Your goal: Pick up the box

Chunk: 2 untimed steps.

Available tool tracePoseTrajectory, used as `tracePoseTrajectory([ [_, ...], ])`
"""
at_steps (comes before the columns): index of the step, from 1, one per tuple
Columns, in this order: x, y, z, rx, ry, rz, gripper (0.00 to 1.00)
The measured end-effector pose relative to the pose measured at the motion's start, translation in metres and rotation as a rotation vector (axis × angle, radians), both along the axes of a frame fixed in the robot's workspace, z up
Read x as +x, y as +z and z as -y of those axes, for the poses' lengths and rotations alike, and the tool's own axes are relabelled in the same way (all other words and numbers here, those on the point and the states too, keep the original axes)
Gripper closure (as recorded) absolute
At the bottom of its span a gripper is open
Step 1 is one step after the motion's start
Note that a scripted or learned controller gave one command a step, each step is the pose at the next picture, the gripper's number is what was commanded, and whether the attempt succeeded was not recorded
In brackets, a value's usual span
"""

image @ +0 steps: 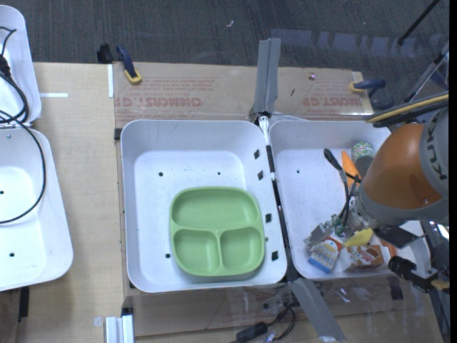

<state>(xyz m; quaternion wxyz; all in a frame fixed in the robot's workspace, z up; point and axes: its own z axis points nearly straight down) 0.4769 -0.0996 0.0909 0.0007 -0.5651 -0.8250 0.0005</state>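
Note:
A small white box (325,254) with blue and red print lies at the front of the right bin (300,163), among a pile of items. The arm, with its orange band (398,166), hangs over the right side of that bin. My gripper (341,224) reaches down just above and to the right of the box, at the pile. The wrist hides most of it. I see nothing lifted off the bin floor.
A yellow item (359,236) and a red-printed packet (365,257) lie right of the box. A black spoon (334,161), an orange tool (348,165) and a round tin (362,151) sit further back. A green divided plate (216,230) rests in the left bin (143,191).

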Motion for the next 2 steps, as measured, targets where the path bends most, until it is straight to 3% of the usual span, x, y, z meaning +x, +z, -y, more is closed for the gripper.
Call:
tracePoseTrajectory([
  [2,0.0001,0.0000,0.0008,0.000,0.088,0.000,0.00],
])
